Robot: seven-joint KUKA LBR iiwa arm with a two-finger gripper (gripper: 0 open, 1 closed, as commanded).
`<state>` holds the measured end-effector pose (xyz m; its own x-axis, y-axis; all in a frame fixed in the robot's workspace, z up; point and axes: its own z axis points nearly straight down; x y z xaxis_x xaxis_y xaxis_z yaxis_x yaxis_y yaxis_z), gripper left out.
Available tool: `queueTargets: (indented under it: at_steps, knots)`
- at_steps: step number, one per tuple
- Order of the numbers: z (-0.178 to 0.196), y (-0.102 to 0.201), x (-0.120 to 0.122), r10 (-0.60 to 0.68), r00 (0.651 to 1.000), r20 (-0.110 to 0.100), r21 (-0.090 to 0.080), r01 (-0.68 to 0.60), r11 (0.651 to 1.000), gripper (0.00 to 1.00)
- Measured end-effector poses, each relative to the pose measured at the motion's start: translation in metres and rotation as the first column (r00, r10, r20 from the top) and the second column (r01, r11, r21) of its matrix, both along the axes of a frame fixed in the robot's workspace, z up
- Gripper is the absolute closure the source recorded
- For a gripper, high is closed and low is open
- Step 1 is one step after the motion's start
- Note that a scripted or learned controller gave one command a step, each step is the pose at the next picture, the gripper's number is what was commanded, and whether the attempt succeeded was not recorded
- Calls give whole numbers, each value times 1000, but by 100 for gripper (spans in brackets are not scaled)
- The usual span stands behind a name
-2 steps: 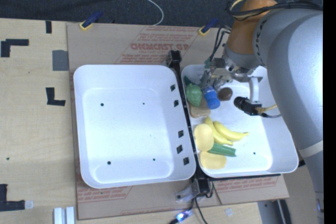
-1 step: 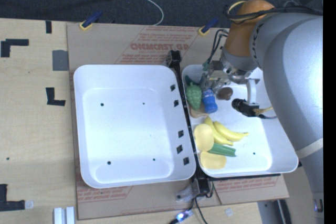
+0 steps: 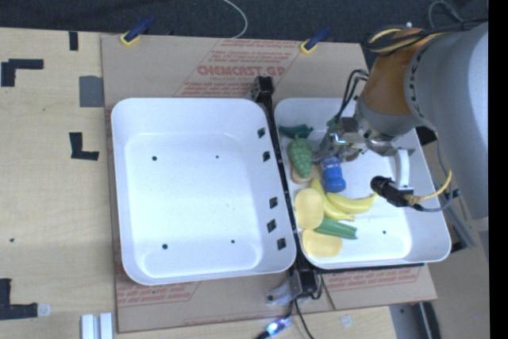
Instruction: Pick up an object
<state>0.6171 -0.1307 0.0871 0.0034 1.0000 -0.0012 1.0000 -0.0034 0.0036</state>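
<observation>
Your gripper (image 3: 340, 145) sits low in the right bin (image 3: 413, 250), at the upper edge of the toy pile, just above a blue object (image 3: 333, 175); from this angle you cannot tell how the hand is set, nor whether anything is in it. Pickable things all lie along that bin's left side: a green bumpy piece (image 3: 300, 155) near the divider, the blue object beside it, a banana (image 3: 349, 204) below, a yellow rounded piece (image 3: 309, 207) touching the banana, a dark green pod (image 3: 336, 229) across a second yellow piece (image 3: 321, 244). Risk, as a judgement: the pile is tight, so a closing grasp may nudge a neighbour or pinch two items, and rounded toys could squirt out. The bin wall and the black clips (image 3: 272, 204) along the divider crowd any approach from that side. A black fitting with a yellow cable (image 3: 413, 198) hangs off the wrist close over the bin floor; watch it for snagging. The left bin (image 3: 127, 123) lies well apart
</observation>
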Motion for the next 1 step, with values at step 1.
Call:
queueTargets:
  at_steps: [1]
  knots:
    - [1, 30, 43, 4, 1000, -9, -11, -4, 1000, 100]
